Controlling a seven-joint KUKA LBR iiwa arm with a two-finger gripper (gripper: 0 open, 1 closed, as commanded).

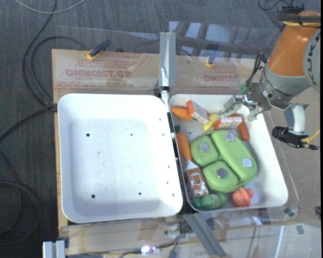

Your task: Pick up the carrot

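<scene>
The carrot (183, 145) is a slim orange piece lying along the left wall of the right bin (274, 165), pointing toward the near side. My gripper (241, 107) hangs over the far right corner of that bin, well to the right of the carrot and apart from it. It is open with nothing between its fingers. Just below it lie an orange-and-white tube (231, 122) and a yellow piece (210, 121).
A second orange piece (180, 112) lies at the bin's far left. Three large green lobed shapes (223, 157) fill its middle, right beside the carrot. A brown box (195, 180), a green item (207, 201) and a red toy (241, 196) sit at the near side. The left bin (70, 144) adjoins.
</scene>
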